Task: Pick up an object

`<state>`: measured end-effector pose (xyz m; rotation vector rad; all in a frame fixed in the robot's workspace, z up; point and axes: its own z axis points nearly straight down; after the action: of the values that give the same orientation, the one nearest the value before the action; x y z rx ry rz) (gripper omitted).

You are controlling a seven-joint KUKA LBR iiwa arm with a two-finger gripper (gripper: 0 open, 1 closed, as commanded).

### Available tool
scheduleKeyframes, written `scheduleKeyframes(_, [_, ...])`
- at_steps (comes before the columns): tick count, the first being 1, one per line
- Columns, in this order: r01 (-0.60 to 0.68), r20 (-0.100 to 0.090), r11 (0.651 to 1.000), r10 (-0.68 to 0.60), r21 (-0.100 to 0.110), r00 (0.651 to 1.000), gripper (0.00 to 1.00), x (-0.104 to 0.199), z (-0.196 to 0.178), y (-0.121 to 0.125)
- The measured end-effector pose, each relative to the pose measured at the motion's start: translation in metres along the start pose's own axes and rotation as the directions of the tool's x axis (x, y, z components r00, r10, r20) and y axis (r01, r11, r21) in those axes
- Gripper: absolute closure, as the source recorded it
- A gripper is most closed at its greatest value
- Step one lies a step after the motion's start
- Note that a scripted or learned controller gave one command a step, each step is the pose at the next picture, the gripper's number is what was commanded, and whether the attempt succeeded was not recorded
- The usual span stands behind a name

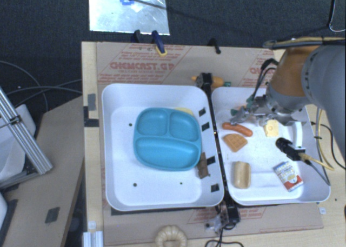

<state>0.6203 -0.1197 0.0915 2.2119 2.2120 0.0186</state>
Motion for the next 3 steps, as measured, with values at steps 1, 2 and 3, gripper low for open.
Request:
scheduleKeyframes(1, [0.001,0.001,1.0,-0.001,-0.007,1.0,1.0,0.0,-0.013,0.002])
scheduleKeyframes(2, [-0.001,0.0,1.0,0.001,0.011,1.0,1.0,-0.006,-0.06,0.0])
scheduleKeyframes(3, [0.004,0.001,1.0,-0.004,0.009,1.0,1.0,-0.008,-0.125,-0.001])
